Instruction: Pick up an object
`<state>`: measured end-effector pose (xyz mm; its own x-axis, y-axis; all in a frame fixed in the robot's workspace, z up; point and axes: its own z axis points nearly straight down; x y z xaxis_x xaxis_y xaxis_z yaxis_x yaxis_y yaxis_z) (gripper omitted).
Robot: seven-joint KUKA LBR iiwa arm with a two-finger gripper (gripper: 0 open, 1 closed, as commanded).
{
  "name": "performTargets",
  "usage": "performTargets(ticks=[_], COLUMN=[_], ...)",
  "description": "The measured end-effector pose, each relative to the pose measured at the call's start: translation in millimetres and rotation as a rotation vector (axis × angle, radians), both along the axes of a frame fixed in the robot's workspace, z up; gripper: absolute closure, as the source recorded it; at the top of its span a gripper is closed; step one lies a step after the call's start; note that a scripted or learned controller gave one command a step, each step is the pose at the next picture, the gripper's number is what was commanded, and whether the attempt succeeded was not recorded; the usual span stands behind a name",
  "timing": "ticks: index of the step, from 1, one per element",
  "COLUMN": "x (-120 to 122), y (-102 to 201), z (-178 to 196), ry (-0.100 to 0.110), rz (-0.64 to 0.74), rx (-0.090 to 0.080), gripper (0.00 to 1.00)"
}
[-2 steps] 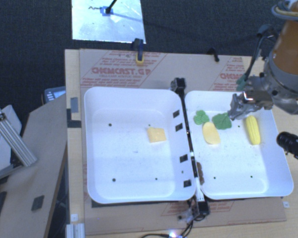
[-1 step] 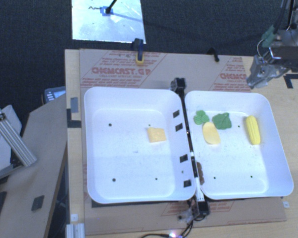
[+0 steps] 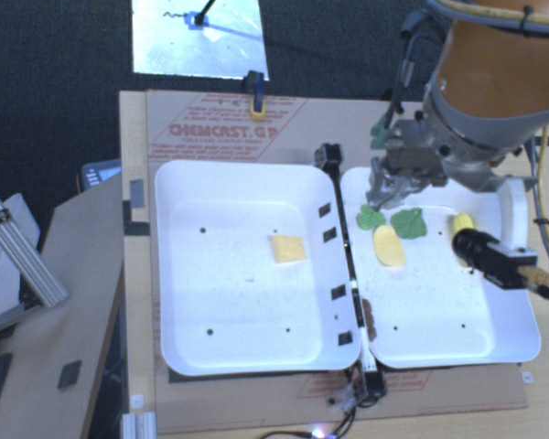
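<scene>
**Pincer low over the far left corner of the right bin**

Pincer (image 3: 382, 190) hangs from the grey wrist, close above the green pieces. From this slant I cannot tell whether it is wide or narrow, or whether it touches anything.

Nearest the camera, a strip of worktop (image 3: 135, 337) shows beside a card sheet (image 3: 220, 131) printed in red. Both bins rest on that sheet side by side, meeting along a seam set with black clips (image 3: 339, 293).

The left bin (image 3: 220, 318) holds one square (image 3: 288, 248), yellow and flat. It lies right of the middle, well apart from every wall.

The right bin (image 3: 439, 327) holds four pieces, all in its far half.
- The oval (image 3: 389, 245), pale yellow, is the closest of the four to the camera and lies near the seam.
- The left leaf (image 3: 371, 218), green, lies just beyond the oval's far end, right under the pincer.
- The right leaf (image 3: 408, 222), also green, lies just beside the oval's far right and apart from the left leaf.
- The lump (image 3: 462, 222), small and yellow, lies farther right, partly hidden by robot parts.

Above these the arm (image 3: 503, 35) rises to its orange band at the upper right.

Farther back, a yellow and blue clamp (image 3: 256, 94) stands at the sheet's far edge. Beyond it a shiny plate (image 3: 197, 26) lies on dark ground.
</scene>
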<state>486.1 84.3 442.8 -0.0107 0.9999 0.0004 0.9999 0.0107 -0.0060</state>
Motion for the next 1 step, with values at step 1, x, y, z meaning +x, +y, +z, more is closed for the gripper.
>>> performTargets(ticks=[1], x=[0.7], y=[-17.4], z=[11.0], ry=[-0.009], rz=[-0.01], rx=[0.0], gripper=[1.0])
